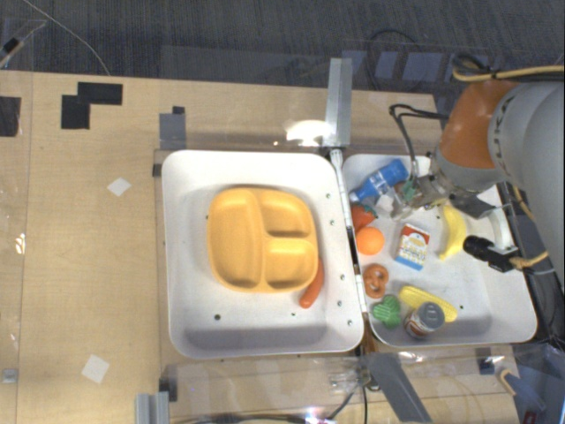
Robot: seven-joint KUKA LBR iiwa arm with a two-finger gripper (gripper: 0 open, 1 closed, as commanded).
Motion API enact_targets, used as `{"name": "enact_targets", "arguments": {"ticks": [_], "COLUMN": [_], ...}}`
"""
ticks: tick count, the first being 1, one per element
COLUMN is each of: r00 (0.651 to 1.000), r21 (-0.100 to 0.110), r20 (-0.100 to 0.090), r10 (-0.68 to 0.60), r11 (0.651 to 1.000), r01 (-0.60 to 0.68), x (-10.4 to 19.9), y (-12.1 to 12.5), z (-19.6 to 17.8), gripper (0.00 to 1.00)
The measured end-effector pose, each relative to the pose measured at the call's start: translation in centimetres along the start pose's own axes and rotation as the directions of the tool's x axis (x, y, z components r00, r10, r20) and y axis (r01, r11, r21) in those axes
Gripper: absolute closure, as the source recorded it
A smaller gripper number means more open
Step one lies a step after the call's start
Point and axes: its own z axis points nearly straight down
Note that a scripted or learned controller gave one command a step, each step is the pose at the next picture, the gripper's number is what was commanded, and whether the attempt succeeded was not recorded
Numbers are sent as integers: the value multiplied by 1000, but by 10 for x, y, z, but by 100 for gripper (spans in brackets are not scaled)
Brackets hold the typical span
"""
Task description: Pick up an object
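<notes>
My gripper (409,198) is low in the upper part of the right bin (494,321), reaching in from the right. It hovers just right of a blue bottle (381,182) and just above a small white carton (412,244). A yellow banana (453,230) lies to its right. An orange ball (371,239) and a red object (360,217) sit to its lower left. Nothing can be seen held in the gripper.
The right bin's front holds a brown pretzel-like piece (376,278), a green toy (385,309), a yellow piece (433,300) and a can (426,319). The left bin (190,325) holds a yellow divided plate (262,237) and an orange sausage (311,291).
</notes>
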Motion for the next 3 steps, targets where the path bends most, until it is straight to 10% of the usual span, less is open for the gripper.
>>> {"name": "enact_targets", "arguments": {"ticks": [3], "r00": [1000], "r21": [-15], "r20": [10], "r10": [-26], "r11": [1000], "r01": [26], "x": [1], "y": [8], "z": [-37], "gripper": [100]}}
